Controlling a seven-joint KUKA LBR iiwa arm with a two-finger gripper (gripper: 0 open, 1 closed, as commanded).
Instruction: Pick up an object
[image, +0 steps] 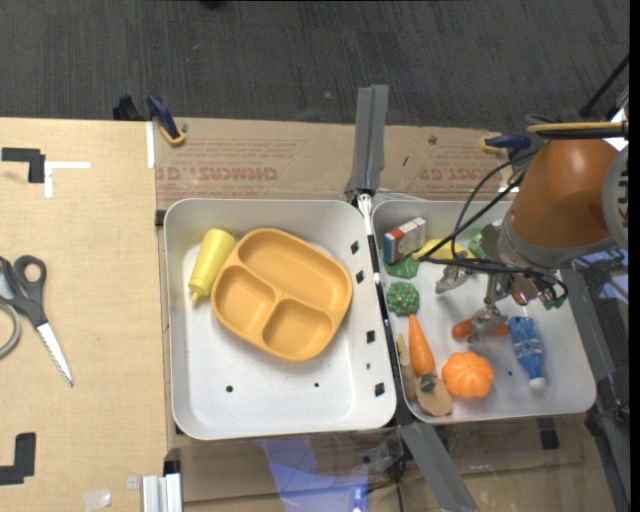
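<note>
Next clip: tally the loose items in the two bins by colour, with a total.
Yellow or yellow-orange: 2, bottle and tray
Orange: 2, carrot and pumpkin
Green: 1, broccoli
Blue: 1, blue bottle
Mixed colours: 1, small box
Total: 7 that I can tell apart; others under the claw are too cluttered to count.

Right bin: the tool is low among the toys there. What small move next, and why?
Probably a short straight descent, then close. The tool hangs in the right bin, just above a small orange-red piece lying between the carrot and the blue bottle. The pumpkin sits close below, so sideways motion risks bumping it. I cannot tell what the tool holds, if anything.
</note>
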